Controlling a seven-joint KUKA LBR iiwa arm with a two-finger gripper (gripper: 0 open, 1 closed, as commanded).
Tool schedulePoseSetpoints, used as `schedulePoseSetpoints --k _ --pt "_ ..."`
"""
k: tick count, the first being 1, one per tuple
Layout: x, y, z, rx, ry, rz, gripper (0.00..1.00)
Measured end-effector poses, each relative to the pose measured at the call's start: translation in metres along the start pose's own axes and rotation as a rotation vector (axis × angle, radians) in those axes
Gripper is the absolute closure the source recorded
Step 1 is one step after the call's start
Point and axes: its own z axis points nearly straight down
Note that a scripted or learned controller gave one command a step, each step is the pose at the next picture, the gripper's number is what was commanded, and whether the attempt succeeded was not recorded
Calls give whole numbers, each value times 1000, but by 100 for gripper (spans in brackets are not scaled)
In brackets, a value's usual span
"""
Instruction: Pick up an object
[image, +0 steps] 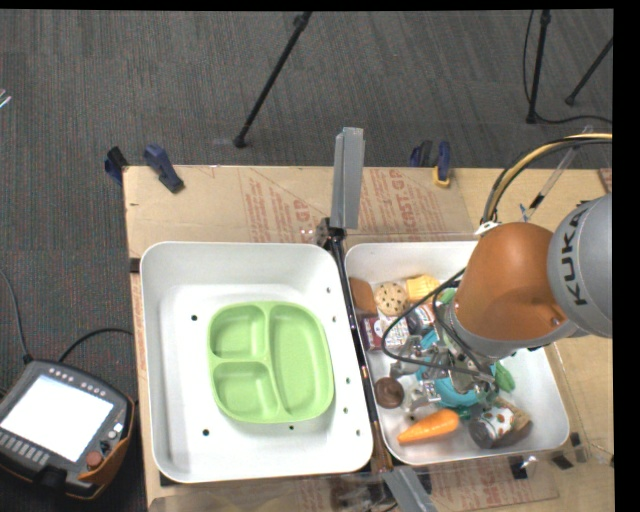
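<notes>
The right bin (400, 258) holds a heap of small toys: an orange carrot (428, 428), a brown round piece (389, 392), a cookie (391, 297), a yellow piece (421, 287), a teal object (462, 391) and a grey-brown item (497, 424). My gripper (450, 378) reaches down into the middle of this heap, right over the teal object. The orange band and wrist of the arm (505, 290) hide much of the gripper from above.
The left bin (170, 300) holds a green divided plate (270, 360). A grey post (347, 180) stands at the back between the bins. Clamps (162, 166) sit on the bench's far edge. A teach pendant (60, 425) lies on the floor at left.
</notes>
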Motion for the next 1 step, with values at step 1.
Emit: schedulePoseSetpoints --k 1 --pt "0 0 0 0 1 -1 0"
